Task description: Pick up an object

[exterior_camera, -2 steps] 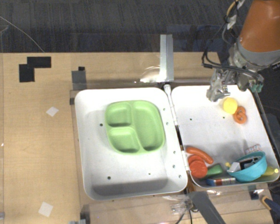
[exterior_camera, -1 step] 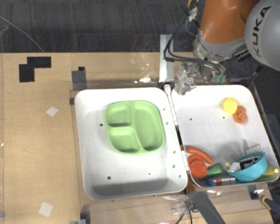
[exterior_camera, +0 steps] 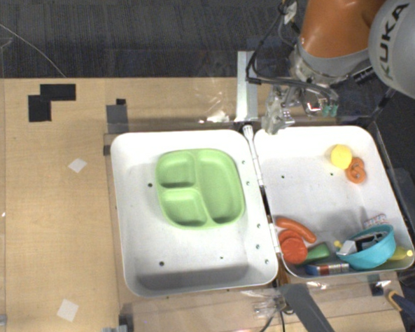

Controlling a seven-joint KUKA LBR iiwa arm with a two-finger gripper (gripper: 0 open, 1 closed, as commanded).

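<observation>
Reaching in from the upper right, the grey arm with its orange band (exterior_camera: pixel 332 17) holds the two-finger metal gripper (exterior_camera: pixel 280 115) above the far edge of the right-hand shallow white bin (exterior_camera: pixel 314 183), near the divider between the two bins; nothing shows between its fingers, and whether they are spread or closed I cannot tell, the metal parts being too small and cluttered by cables.

Objects to pick lie in the right-hand bin; a small yellow ball (exterior_camera: pixel 341 156) sits near its far right corner, touching or just beside a small orange ring-shaped piece (exterior_camera: pixel 356 171); along the near edge a red sausage-shaped toy (exterior_camera: pixel 295 228) lies above a red round piece (exterior_camera: pixel 292 248), with a green piece (exterior_camera: pixel 318 251) just beside them; a turquoise plastic bowl (exterior_camera: pixel 372 251) lies tilted in the near right corner, with small items inside that are hard to make out.

Resting in the left-hand shallow white bin (exterior_camera: pixel 136 201), a light green plastic plate with three compartments (exterior_camera: pixel 198 187) lies flat near the middle, well apart from the gripper.
</observation>
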